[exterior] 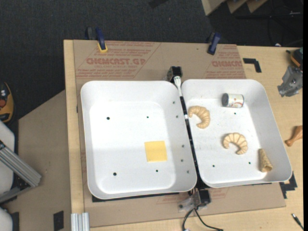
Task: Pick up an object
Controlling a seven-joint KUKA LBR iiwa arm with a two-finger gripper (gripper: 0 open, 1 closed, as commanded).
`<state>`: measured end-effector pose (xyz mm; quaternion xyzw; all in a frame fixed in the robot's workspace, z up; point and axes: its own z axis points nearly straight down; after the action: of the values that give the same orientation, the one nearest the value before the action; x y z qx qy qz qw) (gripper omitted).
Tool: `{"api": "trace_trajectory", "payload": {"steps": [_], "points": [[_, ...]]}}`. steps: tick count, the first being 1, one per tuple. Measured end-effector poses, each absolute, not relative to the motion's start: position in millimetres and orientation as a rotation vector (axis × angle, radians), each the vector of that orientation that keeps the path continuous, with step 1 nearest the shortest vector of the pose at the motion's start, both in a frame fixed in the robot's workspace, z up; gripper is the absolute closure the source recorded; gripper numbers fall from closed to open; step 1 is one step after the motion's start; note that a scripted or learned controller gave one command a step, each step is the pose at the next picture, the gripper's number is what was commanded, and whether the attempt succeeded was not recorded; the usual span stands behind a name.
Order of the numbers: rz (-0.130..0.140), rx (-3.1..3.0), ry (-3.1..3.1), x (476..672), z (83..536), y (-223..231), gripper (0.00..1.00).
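From my station I count five loose things to choose from. In the right bin (216,170) a croissant (199,116) lies near the wall shared with the other bin; a second croissant (235,142) lies towards the middle, apart from the first; a small cylinder (233,100), white with a grey end, lies on its side near the far wall; a tan cone (265,160) rests close to the bin's right wall, near its front corner, just beside the second croissant but not touching it. None of the four touches another.

The left bin (125,124) carries a flat yellow square (155,151), lying in its nearer half, towards the shared wall; small dark dots mark the floors of both bins.

The bins sit edge to edge on a brown surface (120,57) printed with red lettering; a black clip (175,73) sits at the far end of the seam, and another fitting with cables (197,207) sits at the near end. Two blue clamps (101,38) grip the surface's far edge.

At the right edge I see a grey metal part (291,81) and, lower, an orange-brown piece (294,137); I cannot tell what either is.
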<state>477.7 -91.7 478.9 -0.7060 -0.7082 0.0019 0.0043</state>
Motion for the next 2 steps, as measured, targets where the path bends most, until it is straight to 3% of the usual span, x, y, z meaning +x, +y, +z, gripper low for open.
{"api": "trace_trajectory", "payload": {"steps": [1, 2], "points": [[-0.009, -2.218, -2.232, 479.6, 537.5, -32.8, 1.0], [-0.004, -2.211, -2.233, 479.3, 535.1, 45.7, 1.0]]}}
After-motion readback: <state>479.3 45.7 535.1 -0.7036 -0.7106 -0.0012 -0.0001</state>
